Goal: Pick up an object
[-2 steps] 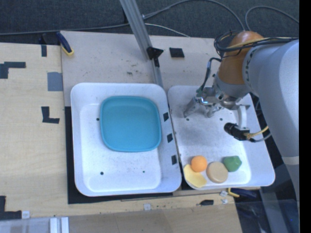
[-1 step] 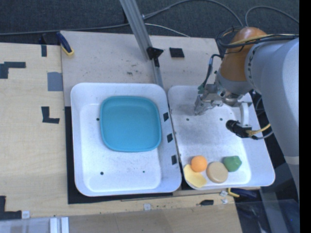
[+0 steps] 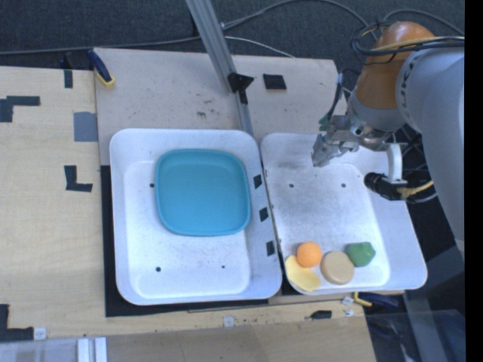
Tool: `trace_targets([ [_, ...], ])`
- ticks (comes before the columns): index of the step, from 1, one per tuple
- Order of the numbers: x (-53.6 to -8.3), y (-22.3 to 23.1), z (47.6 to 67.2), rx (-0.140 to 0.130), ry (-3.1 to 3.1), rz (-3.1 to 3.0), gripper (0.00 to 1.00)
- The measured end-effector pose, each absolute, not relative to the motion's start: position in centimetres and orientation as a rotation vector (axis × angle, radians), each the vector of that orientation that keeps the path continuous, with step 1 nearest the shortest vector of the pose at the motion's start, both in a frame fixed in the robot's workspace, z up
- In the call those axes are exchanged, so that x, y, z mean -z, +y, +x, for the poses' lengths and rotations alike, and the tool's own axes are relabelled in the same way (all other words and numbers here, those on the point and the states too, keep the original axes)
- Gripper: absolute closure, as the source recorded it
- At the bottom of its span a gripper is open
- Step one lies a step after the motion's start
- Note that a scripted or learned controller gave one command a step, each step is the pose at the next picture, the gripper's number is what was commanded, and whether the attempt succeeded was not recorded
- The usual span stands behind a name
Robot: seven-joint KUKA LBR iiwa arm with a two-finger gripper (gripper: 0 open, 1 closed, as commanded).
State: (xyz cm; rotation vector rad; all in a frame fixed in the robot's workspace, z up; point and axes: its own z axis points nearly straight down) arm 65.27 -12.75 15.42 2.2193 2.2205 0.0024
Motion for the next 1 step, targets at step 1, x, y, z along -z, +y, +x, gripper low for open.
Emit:
trace_targets([
  [1, -20.68, -12.73, 65.36, -0.004, 2.22, 2.218, 1.0],
])
